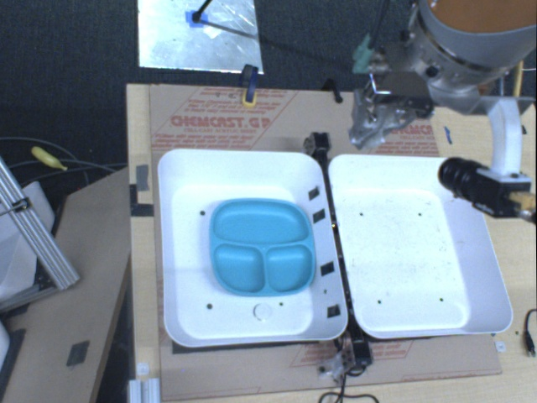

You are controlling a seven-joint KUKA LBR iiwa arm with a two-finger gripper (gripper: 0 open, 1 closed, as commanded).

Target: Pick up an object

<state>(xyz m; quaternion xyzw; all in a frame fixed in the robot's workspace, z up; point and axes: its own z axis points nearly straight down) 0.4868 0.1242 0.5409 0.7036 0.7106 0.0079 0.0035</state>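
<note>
a light blue three-compartment plate [260, 248] lies flat in the left bin [180, 225]; the gripper's [369, 128] grip state is unclear.

A single fixed camera is looking down on the bench [252, 107] from above, at a slant, facing the far edge where a shiny metal sheet [200, 22] is lying on dark carpet. It is sitting far enough back to be taking in both white bins whole, the left bin [180, 225] and the right bin [470, 250] lying side by side across the middle. The arm [470, 23] is reaching in from the upper right, close to the lens and partly cropped.
</note>
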